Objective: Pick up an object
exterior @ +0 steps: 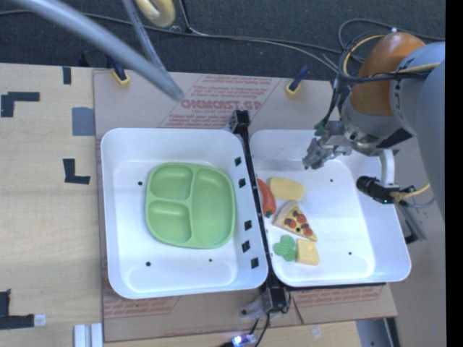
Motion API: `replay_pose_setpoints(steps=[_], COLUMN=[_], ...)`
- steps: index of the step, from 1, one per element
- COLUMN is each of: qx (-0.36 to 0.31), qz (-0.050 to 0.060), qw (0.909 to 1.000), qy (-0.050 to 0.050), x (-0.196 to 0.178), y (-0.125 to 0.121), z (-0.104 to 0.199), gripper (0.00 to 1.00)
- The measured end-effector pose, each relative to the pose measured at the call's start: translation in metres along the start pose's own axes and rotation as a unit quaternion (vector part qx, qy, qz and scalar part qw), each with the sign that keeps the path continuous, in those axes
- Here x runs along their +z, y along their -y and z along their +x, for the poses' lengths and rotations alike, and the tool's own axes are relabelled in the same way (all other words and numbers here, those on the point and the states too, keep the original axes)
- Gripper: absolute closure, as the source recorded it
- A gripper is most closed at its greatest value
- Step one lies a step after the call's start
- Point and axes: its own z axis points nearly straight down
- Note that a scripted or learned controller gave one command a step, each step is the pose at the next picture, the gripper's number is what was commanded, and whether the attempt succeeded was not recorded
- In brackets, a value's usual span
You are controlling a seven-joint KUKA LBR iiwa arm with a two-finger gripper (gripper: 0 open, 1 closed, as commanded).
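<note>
The right bin (362, 223) holds several toy foods along its left side: a red pepper (267, 196), a yellow piece (287, 189), a pizza slice (295, 220), a green broccoli (285, 249) and a yellow cheese wedge (307, 252). My gripper (315, 157) hangs over the upper middle of this bin, up and to the right of the yellow piece, apart from all the foods. Nothing shows between its fingers.
The left bin (119, 194) carries a green divided plate (191, 204). A black divider (249, 194) runs between the bins. A black cable fitting (372, 189) juts from the arm over the right bin's right side. A grey pole (87, 27) crosses the upper left.
</note>
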Motion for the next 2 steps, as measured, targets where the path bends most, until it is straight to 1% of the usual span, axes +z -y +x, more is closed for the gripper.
replay_pose_setpoints(steps=[1, 2], qx=[0.000, 0.000], qz=[0.000, 0.000], qw=[1.0000, 1.0000], qy=[0.000, 0.000], x=[-0.045, -0.109], y=[-0.001, -0.002], z=[-0.006, -0.005], gripper=[1.00, 1.00])
